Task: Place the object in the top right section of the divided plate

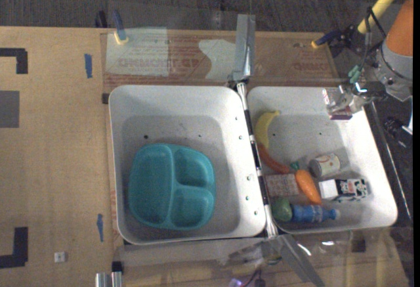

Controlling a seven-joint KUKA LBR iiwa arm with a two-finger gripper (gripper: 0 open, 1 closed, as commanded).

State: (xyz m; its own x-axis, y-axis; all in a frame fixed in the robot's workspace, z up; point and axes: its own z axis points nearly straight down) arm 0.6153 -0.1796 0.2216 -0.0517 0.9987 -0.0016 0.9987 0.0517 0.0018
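A teal divided plate (172,185) lies in the left bin (131,108), its two small sections on the right side and a large one on the left. The right bin (374,148) holds a yellow banana (265,126), a red pepper (273,159), an orange carrot (308,186), a small can (325,165), a brown packet (281,184), a cow-print carton (344,188), a blue bottle (312,215) and a green fruit (282,209). My gripper (341,103) hovers over the right bin's far right corner, well apart from these items.
A metal divider (244,56) rises between the bins at the back. Clear plastic sheeting (164,52) lies behind the left bin. Cables (367,23) trail from the arm at the top right. Bare bench stretches to the left.
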